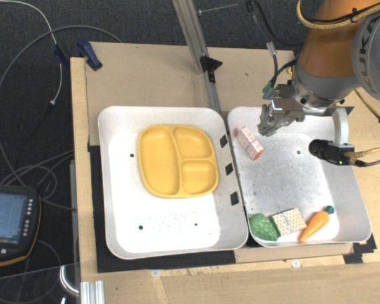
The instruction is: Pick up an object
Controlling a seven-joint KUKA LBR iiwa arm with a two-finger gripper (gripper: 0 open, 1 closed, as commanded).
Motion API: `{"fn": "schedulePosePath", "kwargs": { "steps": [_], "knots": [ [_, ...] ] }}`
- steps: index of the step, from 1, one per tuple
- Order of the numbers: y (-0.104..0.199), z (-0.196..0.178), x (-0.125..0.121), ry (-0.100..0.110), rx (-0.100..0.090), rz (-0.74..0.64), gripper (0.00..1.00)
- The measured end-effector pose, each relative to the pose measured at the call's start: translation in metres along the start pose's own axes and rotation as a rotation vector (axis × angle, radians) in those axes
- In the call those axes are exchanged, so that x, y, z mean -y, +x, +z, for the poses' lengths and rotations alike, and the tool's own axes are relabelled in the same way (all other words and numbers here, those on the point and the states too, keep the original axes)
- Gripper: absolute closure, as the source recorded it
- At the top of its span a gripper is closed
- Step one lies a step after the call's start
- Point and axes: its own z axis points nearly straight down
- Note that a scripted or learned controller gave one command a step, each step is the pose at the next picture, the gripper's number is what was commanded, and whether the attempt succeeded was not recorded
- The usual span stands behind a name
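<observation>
The right bin (285, 176) holds a small pink and white box (248, 142) near its far left corner. Along its near edge lie a green lumpy toy (264, 226), a patterned yellow and white packet (287, 221) and an orange toy carrot (314, 225). My gripper (270, 124) hangs over the far part of the right bin, just right of and above the pink box, with nothing seen between its fingers. The arm's orange band sits above it at the top right.
The left bin (114, 189) holds a yellow divided plate (177, 160). A metal post (193, 33) rises behind the bins. A black fitting with cables (329, 151) sticks out to the right of the gripper. Cables and a teach pendant (9, 223) lie left of the bench.
</observation>
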Motion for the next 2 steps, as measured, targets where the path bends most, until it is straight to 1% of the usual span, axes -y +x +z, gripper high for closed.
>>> {"fn": "schedulePosePath", "kwargs": {
  "steps": [1,2],
  "knots": [
    [0.047,0.015,0.019,0.002,0.001,0.001,1.0],
    [0.091,0.016,0.029,0.001,0.001,0.0,1.0]
  ]
}}
